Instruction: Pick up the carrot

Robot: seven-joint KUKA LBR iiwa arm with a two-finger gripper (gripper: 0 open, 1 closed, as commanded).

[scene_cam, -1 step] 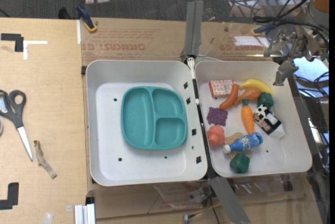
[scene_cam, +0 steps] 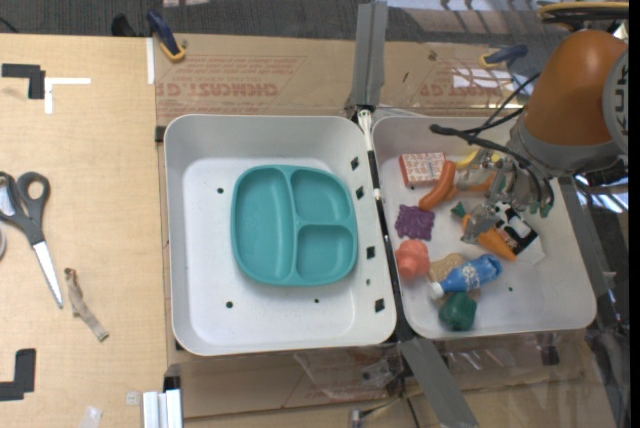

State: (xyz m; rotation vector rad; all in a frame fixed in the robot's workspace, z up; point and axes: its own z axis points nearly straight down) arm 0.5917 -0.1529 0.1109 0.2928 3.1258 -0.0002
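Arm (scene_cam: 575, 101) hangs over the right bin (scene_cam: 560, 311), fingers (scene_cam: 500, 216) low among the clutter, centre right of frame; can't tell their spread. Carrot (scene_cam: 440, 186) lies tilted in that bin's upper left, just beside a card (scene_cam: 421, 166). Best to shift left, line up across the carrot's width, keep clear of neighbours. Also there: purple piece (scene_cam: 414, 221), pink ball (scene_cam: 412, 258), blue bottle (scene_cam: 468, 276), green lump (scene_cam: 459, 312). Left bin (scene_cam: 190, 216) holds a teal plate (scene_cam: 295, 226).
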